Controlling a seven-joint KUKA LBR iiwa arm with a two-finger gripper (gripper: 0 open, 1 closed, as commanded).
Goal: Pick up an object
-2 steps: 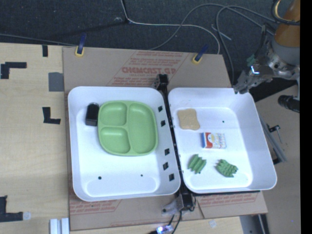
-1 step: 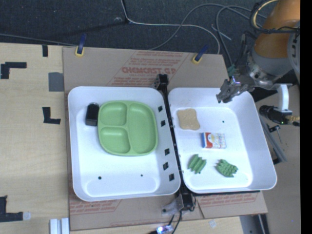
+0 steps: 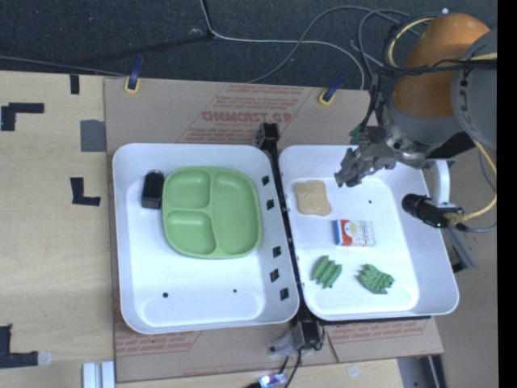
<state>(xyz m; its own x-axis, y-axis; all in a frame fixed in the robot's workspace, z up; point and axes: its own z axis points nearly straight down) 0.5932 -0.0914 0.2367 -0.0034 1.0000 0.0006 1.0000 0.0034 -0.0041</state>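
Note:
In the right bin (image 3: 420, 297) lie a tan slice of bread (image 3: 312, 198), a small white carton with blue and red print (image 3: 354, 233), a green bean pod (image 3: 326, 272) and a leafy green piece (image 3: 375, 279). My gripper (image 3: 350, 175) hangs over the bin's upper middle, just right of and above the bread, with nothing seen between its fingers. The left bin (image 3: 129, 241) holds a green divided plate (image 3: 212, 212) and a small black block (image 3: 152, 189) at the plate's left edge.
A black divider (image 3: 279, 217) runs between the two bins. Cables loop over the dark floor behind the bench. The orange band and grey arm (image 3: 440, 71) fill the upper right. A black cylinder (image 3: 420, 208) juts in at the right bin's right rim.

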